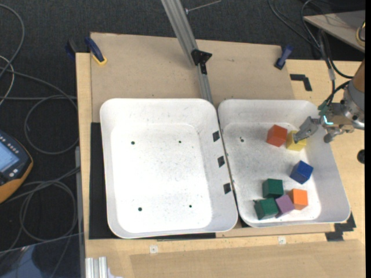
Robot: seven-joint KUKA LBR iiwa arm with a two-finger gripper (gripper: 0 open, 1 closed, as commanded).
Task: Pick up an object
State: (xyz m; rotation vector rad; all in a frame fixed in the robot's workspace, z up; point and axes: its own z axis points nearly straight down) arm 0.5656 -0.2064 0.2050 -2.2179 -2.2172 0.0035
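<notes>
toward the right of the frame, the right-hand bin (pixel 324 172) holds all the small blocks. the gripper (pixel 313 131) reaches in from the right edge, its jaws spread, one dark finger lying against the yellow block (pixel 297 144) near the bin's upper part; nothing sits between the jaws, so no hold yet. the orange block (pixel 277 135) stands just beside the yellow one, touching or nearly so. lower down sit a blue block (pixel 301 171), then a tight cluster: two green blocks (pixel 269 198), a purple block (pixel 284 204) and a smaller orange block (pixel 299 197).

the yellow block looks like a light, rigid cube, probably with smooth faces that could slip under an off-centre pinch. best taken across two opposite flat faces, low on its sides, choosing the pair not blocked by its orange neighbour. the left-hand bin (pixel 116 155) lies beside, across the table (pixel 145 57).
</notes>
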